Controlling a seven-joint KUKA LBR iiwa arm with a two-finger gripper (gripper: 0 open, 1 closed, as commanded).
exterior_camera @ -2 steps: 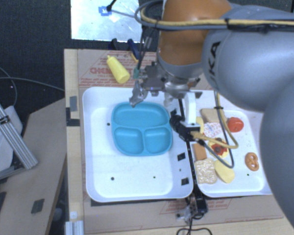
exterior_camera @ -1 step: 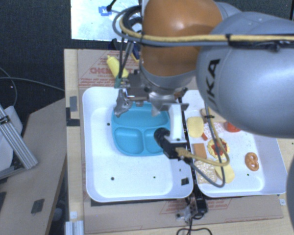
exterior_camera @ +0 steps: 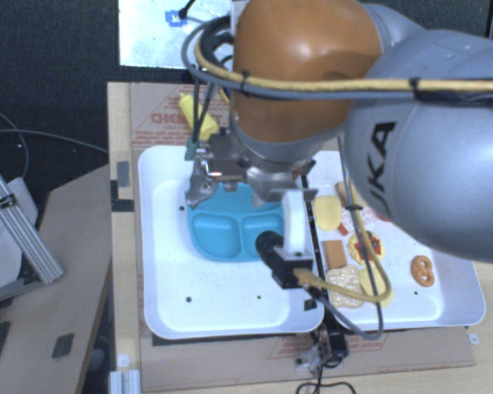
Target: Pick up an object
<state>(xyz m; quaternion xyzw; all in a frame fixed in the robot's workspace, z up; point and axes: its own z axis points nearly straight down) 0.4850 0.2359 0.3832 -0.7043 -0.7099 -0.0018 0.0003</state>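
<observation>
A blue divided tray (exterior_camera: 230, 232) lies in the left white bin (exterior_camera: 172, 302), near its middle. My gripper (exterior_camera: 230, 185) hangs low over the tray's far edge, under the big orange band of the arm; the wrist hides what lies between its tips. The right bin (exterior_camera: 452, 302) holds small toy foods: a yellow piece (exterior_camera: 327, 213), a brown cracker (exterior_camera: 334, 254), a round pale biscuit (exterior_camera: 342, 286), a pizza-like piece (exterior_camera: 366, 245) and a pretzel (exterior_camera: 422, 270). The arm hides much of the right bin's far part.
A yellow object (exterior_camera: 194, 115) lies on the cardboard behind the left bin. A white-and-black bracket (exterior_camera: 286, 240) on the arm hangs over the divide between the bins. Cables loop down over the right bin's front. A pale sheet (exterior_camera: 152, 23) lies at the back.
</observation>
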